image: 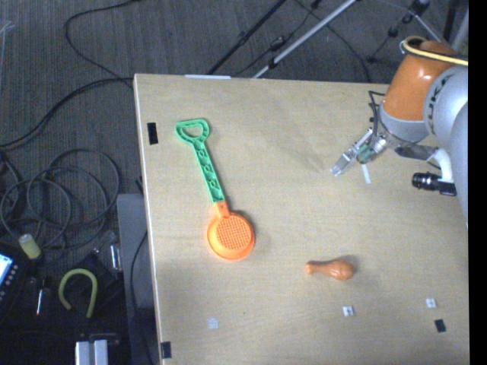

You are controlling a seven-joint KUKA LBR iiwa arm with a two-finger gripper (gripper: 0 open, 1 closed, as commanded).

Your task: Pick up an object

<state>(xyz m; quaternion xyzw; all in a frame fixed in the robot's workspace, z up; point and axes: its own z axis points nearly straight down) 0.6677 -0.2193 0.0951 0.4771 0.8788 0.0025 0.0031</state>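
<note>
Seemingly the jaws hang slightly apart, clamping nothing, well above the orange pear-shaped toy [331,268].

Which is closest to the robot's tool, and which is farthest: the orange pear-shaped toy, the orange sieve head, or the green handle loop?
Measured from the tool:
1. Orange pear-shaped toy, below it, toward the front.
2. Orange sieve head, lower left.
3. Green handle loop, far left.

Strainer [215,204] left of drumstick [332,268]

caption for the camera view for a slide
Gripper hovers above the bench, away from green-handled strainer and small orange piece.
</note>
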